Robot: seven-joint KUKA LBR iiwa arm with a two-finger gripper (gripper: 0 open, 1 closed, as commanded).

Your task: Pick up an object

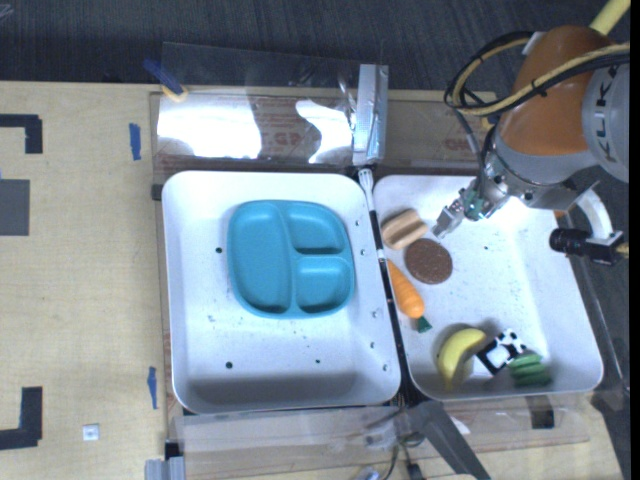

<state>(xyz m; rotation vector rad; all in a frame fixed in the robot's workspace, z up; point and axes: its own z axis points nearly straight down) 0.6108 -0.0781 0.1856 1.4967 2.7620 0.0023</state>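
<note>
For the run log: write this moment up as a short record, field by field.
left bin: blue divided tray, centred
right bin: bread-like toy, brown disc, carrot, banana, black-and-white piece, green piece
gripper: over the right bin, tip just above the brown disc, beside the bread-like toy
held: nothing seen between the fingers
arm: enters from the upper right

Glossy white plastic bins on a matt, pale wooden bench.
</note>
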